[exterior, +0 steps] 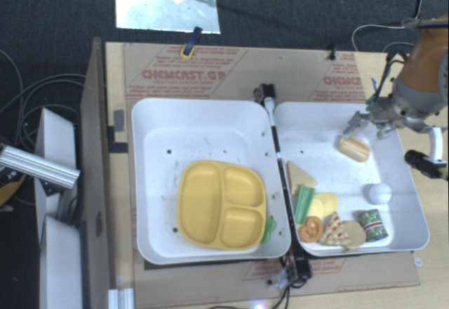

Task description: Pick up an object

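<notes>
Green-labelled can (372, 225) lies nearest, writing unreadable. Board (184, 74) reads CHEMCAST GP. My claw (366, 120) hovers over bread roll (353, 148), spread open, empty.

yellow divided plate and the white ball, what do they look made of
The yellow divided plate in the left white bin looks like moulded plastic: even colour, soft sheen, rounded compartment ridges. The small white ball looks smooth and matte, perhaps plastic or foam; too small to tell.

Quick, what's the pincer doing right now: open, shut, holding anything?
Pincer: fingers spread open, holding nothing, poised just above the tan oblong bread roll in the right white bin.
</notes>
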Motion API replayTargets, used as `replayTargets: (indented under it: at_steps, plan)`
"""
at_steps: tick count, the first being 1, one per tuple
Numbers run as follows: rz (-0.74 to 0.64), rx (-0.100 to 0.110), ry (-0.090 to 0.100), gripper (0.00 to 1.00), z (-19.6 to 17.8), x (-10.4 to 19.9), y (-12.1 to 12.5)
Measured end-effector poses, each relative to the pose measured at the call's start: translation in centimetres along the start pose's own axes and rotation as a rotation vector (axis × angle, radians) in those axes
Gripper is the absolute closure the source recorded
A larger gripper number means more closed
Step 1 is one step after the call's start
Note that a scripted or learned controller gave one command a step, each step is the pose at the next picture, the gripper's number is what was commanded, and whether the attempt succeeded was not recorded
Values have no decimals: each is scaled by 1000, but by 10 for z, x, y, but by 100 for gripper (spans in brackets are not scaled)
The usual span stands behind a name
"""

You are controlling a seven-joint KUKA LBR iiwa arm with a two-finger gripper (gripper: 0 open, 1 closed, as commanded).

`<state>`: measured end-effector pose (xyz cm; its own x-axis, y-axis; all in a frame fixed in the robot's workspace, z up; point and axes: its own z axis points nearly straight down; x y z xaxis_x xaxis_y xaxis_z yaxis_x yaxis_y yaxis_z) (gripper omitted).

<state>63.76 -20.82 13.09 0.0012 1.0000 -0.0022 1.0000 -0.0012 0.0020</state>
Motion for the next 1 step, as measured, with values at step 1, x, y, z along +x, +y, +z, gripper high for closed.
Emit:
replayTargets:
  at_steps: [1]
  plan:
    - [-7, 1, 2, 0, 19, 29, 3]
